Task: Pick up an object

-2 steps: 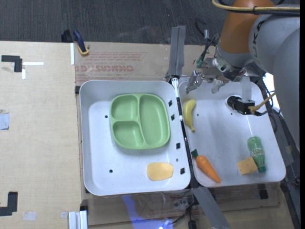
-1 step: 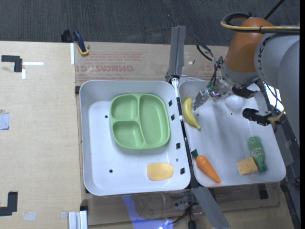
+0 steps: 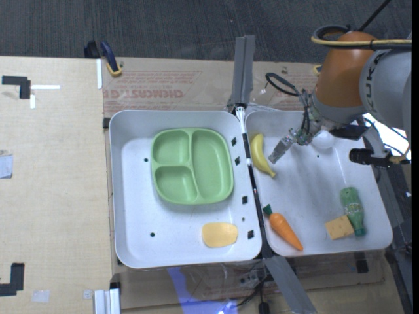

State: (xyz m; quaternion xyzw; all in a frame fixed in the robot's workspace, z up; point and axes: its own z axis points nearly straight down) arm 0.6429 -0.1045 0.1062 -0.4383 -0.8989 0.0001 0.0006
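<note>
Yellow banana (image 3: 261, 154) is seen in the right bin (image 3: 314, 244), just beside the end effector (image 3: 280, 150); grip can't be told. Carrot (image 3: 286, 231), cheese (image 3: 339, 227), green bottle (image 3: 353, 209) are scattered nearby.

The tabletop (image 3: 52, 195) is light wood, with cardboard (image 3: 170, 84) lying behind the two white bins. The left bin (image 3: 127, 195) and right bin (image 3: 308, 195) stand side by side, their inner walls touching. A blue-and-yellow clamp (image 3: 108, 57) sits at the tabletop's rear edge. Dark floor (image 3: 163, 12) lies beyond.
</note>
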